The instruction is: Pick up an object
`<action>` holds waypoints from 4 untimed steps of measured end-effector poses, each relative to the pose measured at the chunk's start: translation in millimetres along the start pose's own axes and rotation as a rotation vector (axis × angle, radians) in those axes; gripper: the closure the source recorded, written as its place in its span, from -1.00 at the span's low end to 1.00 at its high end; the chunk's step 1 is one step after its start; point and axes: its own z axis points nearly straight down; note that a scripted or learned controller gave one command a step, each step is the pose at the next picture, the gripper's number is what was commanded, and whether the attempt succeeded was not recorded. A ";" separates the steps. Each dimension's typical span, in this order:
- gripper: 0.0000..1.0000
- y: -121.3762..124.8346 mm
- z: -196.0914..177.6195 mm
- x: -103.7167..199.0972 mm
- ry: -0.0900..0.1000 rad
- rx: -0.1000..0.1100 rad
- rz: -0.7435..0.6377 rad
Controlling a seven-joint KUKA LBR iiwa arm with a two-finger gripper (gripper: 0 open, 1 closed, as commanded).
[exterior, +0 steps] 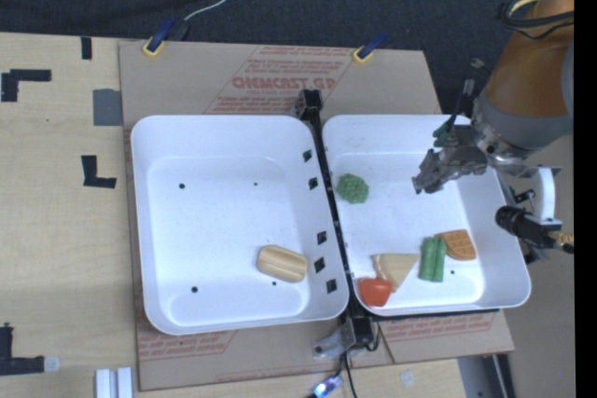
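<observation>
Bench w/ two shallow white bins side by side on a cardboard sheet [280, 84]. Left bin [187, 144]: one tan bread-roll item [282, 263] near its front-right corner, lying flat, clear of the walls. Right bin [494, 289]: green broccoli-like piece [353, 188] near the left wall, abt mid-depth; along the front edge, a red item [374, 292] at the front-left corner, touching a pale yellow wedge [395, 267] just beside it; next along, a green stick-shaped item [432, 258], upright-ish, w/ an orange waffle-textured piece [458, 244] touching or just beside it on its right. Arm enters from the right; orange band [536, 61] above the wrist. Gripper [431, 179] sits over the right bin's back-right area, well apart from all items; nothing visible between its tips. Finger spread: cannot tell, dark and too small to resolve. Black clips run along the wall where the bins meet.
</observation>
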 end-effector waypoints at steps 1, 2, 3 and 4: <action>1.00 32.2 -40.7 50.3 0.002 -0.014 -0.012; 1.00 63.5 59.0 123.0 0.003 -0.003 -0.013; 1.00 83.6 31.3 201.3 0.004 -0.013 -0.015; 1.00 110.2 53.7 294.1 0.003 -0.011 -0.015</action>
